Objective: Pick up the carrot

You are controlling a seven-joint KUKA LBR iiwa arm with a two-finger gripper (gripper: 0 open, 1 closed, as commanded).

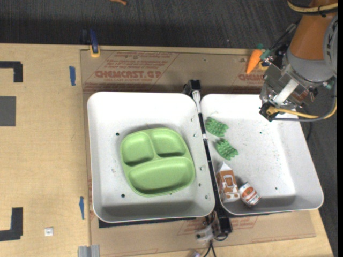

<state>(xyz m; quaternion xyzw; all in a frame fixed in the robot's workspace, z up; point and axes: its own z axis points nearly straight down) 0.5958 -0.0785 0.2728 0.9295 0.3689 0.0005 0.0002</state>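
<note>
At the far right, beyond the right bin's (278,159) far rim, the carrot (252,63) sits against the jaws. Whether they clamp it I cannot tell, though its place suggests a lift.

On the bench (43,159) lies a cardboard sheet (139,71) carrying a left bin (104,143) and right bin (289,159).
</note>
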